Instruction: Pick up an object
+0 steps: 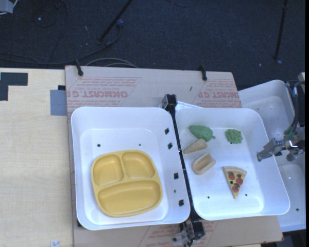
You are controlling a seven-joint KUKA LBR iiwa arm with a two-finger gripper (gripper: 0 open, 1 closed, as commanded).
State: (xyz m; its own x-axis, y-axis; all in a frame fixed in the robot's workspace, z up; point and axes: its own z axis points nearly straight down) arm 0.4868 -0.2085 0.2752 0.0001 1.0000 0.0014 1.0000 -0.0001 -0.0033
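Camera view, left to right. Left bin (82,122) holds a yellow tray (126,182) with three compartments, lying flat. Right bin (270,189) holds five food toys: green leaf (201,132) at top, wedge (195,146) just below it, bun (203,163) under the wedge, green clump (234,136) to the right, pizza slice (235,179) lower right. Hand (270,151) sits over the right bin's right rim, near no toy; fingers' state cannot be told.
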